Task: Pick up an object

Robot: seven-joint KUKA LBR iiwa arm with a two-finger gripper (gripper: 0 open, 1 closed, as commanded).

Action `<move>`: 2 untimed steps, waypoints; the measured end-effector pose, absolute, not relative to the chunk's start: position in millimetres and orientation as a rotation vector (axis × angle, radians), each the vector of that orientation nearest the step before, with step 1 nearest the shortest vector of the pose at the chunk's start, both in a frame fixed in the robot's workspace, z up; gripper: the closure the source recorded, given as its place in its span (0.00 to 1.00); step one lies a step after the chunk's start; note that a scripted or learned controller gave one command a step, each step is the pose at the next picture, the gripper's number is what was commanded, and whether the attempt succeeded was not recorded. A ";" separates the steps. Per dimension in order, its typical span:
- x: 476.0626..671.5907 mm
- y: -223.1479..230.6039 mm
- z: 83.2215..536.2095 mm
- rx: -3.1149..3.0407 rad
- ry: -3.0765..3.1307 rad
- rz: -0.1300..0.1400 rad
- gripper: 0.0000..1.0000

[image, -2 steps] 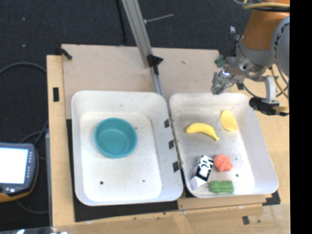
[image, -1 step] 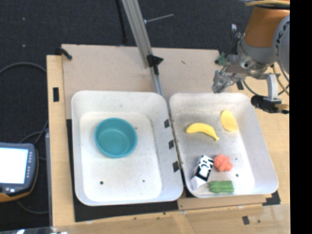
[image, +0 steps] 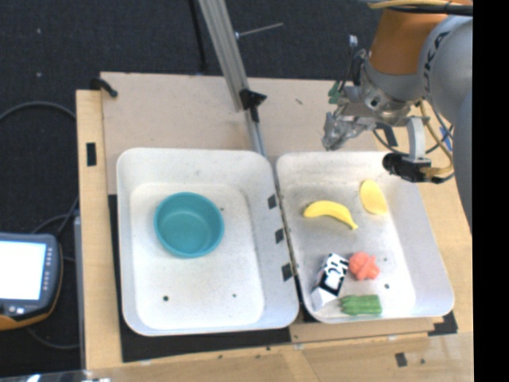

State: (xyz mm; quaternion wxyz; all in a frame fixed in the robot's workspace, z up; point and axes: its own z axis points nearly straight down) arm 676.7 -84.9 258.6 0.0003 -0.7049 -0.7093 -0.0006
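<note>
**Inspector:** Position of the gripper [image: 338, 132]?

**Assistant:** Upper right of the frame, hanging over the far rim of the right bin [image: 433, 237]. Nothing sits between its fingers. Whether they stand wide or narrow I cannot tell; the tips blur into one grey mass.

**Inspector:** The nearest candidates?

**Assistant:** The banana [image: 329, 212] lies below the gripper in the picture, slightly left of it, well apart. Its long axis runs from centre-left down toward lower right, with a mild curve. The small yellow piece [image: 373, 196], possibly a lemon, lies below and right of the gripper, about as near.

**Inspector:** Others?

**Assistant:** Farther down the same bin: a red-orange lumpy object [image: 364, 266], a black-and-white box [image: 332, 274], a green item [image: 361, 305] at the near rim. The teal bowl [image: 188, 224] rests in the left bin [image: 139, 169].

**Inspector:** Arm pose?

**Assistant:** The arm [image: 413, 34] enters from the right, orange band uppermost, wrist pointing down and leftward. In my judgement, a grasp on the banana would call for closing across its short width.
</note>
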 end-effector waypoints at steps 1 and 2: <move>668.9 -31.6 245.6 -2.214 -2.227 0.001 1.00; 653.4 20.7 238.2 -2.214 -2.228 0.001 1.00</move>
